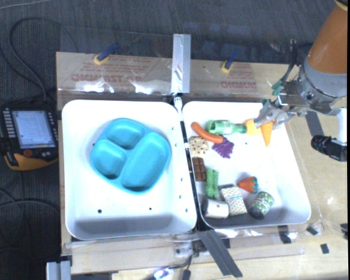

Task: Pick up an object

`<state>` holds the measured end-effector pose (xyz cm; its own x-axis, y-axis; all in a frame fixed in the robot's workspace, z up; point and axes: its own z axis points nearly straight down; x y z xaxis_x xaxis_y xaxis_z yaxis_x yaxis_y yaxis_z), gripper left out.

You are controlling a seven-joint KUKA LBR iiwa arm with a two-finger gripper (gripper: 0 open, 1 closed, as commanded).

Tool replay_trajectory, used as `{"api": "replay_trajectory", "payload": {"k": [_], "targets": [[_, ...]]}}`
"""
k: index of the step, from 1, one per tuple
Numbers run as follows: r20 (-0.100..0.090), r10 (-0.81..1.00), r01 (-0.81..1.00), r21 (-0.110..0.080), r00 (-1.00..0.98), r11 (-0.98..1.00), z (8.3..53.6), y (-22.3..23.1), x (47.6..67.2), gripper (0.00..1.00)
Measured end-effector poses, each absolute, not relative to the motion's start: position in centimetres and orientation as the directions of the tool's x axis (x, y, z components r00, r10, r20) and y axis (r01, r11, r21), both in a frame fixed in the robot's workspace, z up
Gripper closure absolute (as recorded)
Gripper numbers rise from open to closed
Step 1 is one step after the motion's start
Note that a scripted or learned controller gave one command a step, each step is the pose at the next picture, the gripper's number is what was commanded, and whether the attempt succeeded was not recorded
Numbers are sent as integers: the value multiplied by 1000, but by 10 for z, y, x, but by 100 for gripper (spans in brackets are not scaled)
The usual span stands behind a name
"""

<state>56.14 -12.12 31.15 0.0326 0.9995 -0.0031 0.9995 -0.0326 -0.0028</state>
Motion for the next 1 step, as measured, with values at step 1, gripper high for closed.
{"api": "replay_trajectory", "payload": {"k": [1], "targets": [[-3,941,941,-6,338,-338,227,-124,584,100]]}}
